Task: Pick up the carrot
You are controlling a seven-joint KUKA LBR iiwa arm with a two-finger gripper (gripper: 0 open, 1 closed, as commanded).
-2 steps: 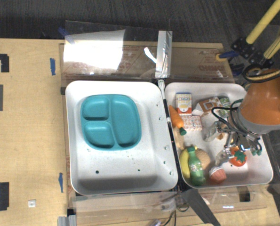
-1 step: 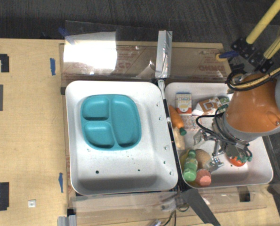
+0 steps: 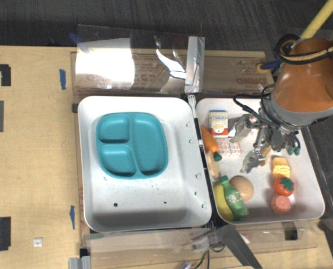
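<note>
A: Where is the carrot (image 3: 210,141) lying?

B: It is lying in the right bin (image 3: 314,178), right up against the bin's left wall, near the middle of the frame. A white carton (image 3: 217,122) is sitting just above it.

A: And where is the pincer (image 3: 254,157) hanging?

B: It is hanging over the middle of that same bin. So the carrot is lying to the left of the pincer, and a little higher up in the frame.

A: Which way is the carrot pointing?

B: Its long side is running up and down the frame, leaning a bit, along the wall.

A: Is the pincer grabbing anything?

B: I am not seeing anything between its tips. I cannot tell if it is spread or squeezed.

A: What is it needing to do?

B: I am thinking it is needing to slide left, toward the wall, and turn to pinch across the carrot's thin side.
</note>
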